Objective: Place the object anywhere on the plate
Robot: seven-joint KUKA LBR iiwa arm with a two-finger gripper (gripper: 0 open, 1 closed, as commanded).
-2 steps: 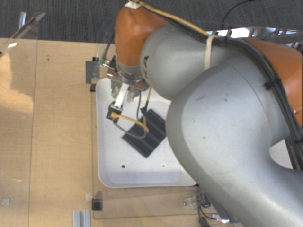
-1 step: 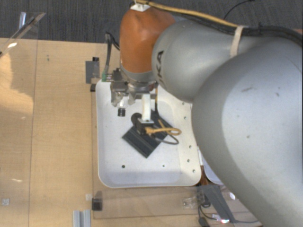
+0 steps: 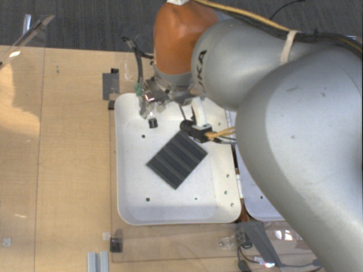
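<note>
Over the left bin [image 3: 133,208] hangs the gripper [image 3: 170,118], fingers apart and seemingly holding nothing; the dark ribbed plate [image 3: 177,160] lies just beside it on the bin floor.

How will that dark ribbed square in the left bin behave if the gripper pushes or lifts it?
The dark ribbed square lies flat on the white bin floor, so it probably slides rather than rolls or tips. It looks thin, so likely light and hard to pinch from above. Its straight edges suggest stiffness, though that is uncertain.

Right bin [image 3: 258,205] mostly hidden beneath the grey arm [image 3: 295,129].
</note>
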